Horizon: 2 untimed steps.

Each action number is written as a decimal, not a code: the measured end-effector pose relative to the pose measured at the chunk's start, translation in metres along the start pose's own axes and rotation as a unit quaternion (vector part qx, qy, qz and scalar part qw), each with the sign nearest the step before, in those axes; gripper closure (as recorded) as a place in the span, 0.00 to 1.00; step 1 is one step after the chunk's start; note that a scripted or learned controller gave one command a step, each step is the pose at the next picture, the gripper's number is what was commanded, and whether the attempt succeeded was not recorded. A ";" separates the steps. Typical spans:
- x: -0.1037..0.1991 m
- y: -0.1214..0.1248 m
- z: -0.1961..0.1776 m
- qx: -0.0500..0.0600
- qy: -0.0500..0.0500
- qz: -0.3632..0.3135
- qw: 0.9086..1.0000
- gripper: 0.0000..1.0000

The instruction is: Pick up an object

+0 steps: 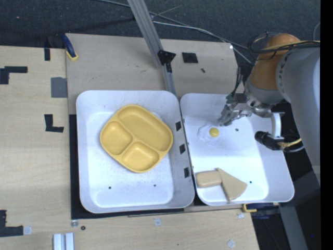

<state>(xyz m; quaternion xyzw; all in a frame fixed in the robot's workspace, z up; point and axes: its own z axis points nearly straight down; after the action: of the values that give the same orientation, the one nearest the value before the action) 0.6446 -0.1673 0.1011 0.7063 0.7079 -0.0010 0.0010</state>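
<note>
Claw (227, 117): low over the right bin (270, 171), upper left part, hung from the grey arm (299, 82) with orange band. Released or clenched: cannot tell at this size. Nothing seen between its tips.

Camera view, right bin: small clear object with yellow centre (213, 133), lying on the bin floor just beside and below-left of the claw, apart from it or barely touching, hard to say. Rounded, glossy, part see-through; likely light and slippery. Tan wedge pieces (221, 182) at the near edge, flat, touching each other, well apart from the claw.

Camera view, left bin (86, 139): yellow divided plate (136, 137), three compartments, lying flat at mid-bin.

Progress: approach made; no grasp shown, no lift. Left: closing on one object and raising it.
</note>
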 end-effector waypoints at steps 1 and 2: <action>0.006 0.008 -0.047 -0.001 0.001 0.000 1.000 1.00; 0.007 0.012 -0.090 -0.001 0.001 0.000 1.000 1.00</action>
<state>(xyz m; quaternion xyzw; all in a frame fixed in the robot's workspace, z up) 0.6565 -0.1601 0.1911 0.7064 0.7078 0.0010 0.0012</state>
